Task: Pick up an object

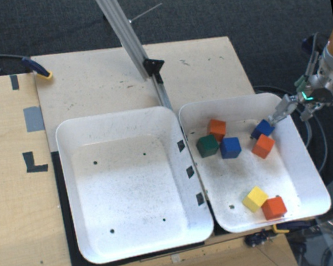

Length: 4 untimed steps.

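Two shallow white plastic bins sit side by side on a pale wooden bench, their floors speckled with fine dark flecks and their corners rounded. The left bin [125, 186] holds only its scuffed floor, while the right bin [297, 165] carries seven small matte cubes with crisp edges. An orange cube [217, 128] stands near the back wall, touching a dark green cube [207, 146], which sits just beside a blue cube [230, 147]. Toward the right wall a second blue cube [262, 128] lies tilted, touching another orange cube [262, 146] just in front of it. Near the front rim a yellow cube [254, 198] touches a third orange cube [273, 207]. The middle of the right bin's floor is open, with free room between the two groups. The grey metal gripper [283, 111] reaches over the right rim at a slant, its tip just beside the tilted blue cube; whether its fingers are parted or closed cannot be told, and nothing is seen held between them.
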Each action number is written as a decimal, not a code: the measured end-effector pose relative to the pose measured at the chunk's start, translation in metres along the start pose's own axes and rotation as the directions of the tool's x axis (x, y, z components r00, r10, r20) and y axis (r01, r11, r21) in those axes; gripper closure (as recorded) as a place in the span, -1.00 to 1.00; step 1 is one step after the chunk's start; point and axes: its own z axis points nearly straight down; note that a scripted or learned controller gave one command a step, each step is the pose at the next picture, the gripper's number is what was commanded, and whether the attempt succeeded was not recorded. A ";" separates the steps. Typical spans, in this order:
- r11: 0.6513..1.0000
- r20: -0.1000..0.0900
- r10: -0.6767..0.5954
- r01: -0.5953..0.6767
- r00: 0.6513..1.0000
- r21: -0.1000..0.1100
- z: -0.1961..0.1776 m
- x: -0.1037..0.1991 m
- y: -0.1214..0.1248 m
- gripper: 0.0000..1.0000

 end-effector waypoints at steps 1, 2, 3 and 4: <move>1.000 0.000 0.001 -0.001 1.000 0.005 0.043 0.000 0.001 -1.00; 1.000 -0.001 0.000 0.000 1.000 0.007 0.106 0.007 0.003 -1.00; 1.000 0.004 0.001 -0.001 1.000 -0.001 0.148 0.011 0.006 -1.00; 1.000 0.000 -0.001 0.001 1.000 0.001 0.138 0.012 0.006 1.00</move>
